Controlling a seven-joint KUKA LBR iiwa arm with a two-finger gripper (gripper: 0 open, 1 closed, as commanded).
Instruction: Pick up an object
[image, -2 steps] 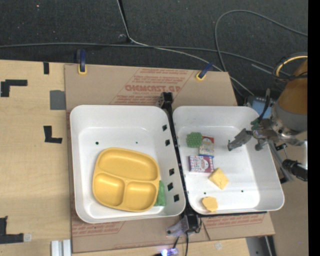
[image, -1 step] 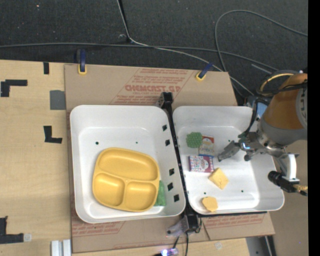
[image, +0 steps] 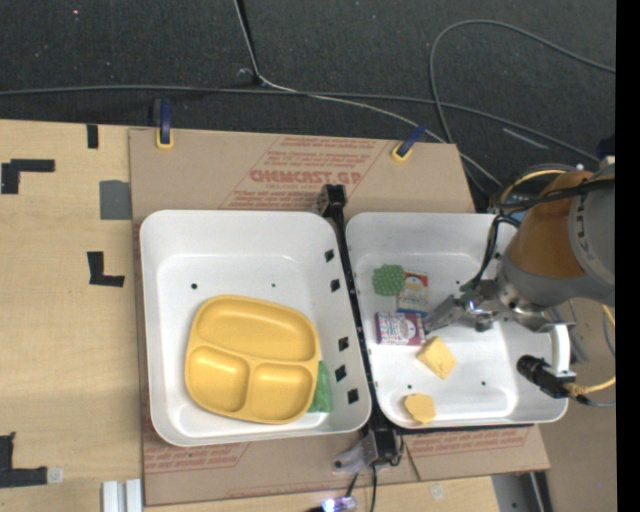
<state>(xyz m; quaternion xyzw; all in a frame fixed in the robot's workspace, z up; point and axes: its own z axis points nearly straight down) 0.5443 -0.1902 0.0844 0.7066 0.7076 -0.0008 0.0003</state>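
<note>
The right bin (image: 455, 232) holds a green round object (image: 389, 279), a small packet with red and white print (image: 413, 290), a purple and white packet (image: 397, 327), a yellow wedge-shaped block (image: 436, 357) and a small orange-yellow piece (image: 420, 407). My gripper (image: 443, 313) reaches in from the right, low over the bin, with its tip just right of the purple packet and above the yellow wedge. Nothing shows between its fingers.
The left bin (image: 160, 240) holds a yellow three-compartment tray (image: 252, 357) with a green object (image: 322, 388) wedged at its right side. A black divider (image: 345, 290) runs between the bins. The arm's grey body (image: 560, 255) overhangs the right bin's right edge. Cardboard lies beneath.
</note>
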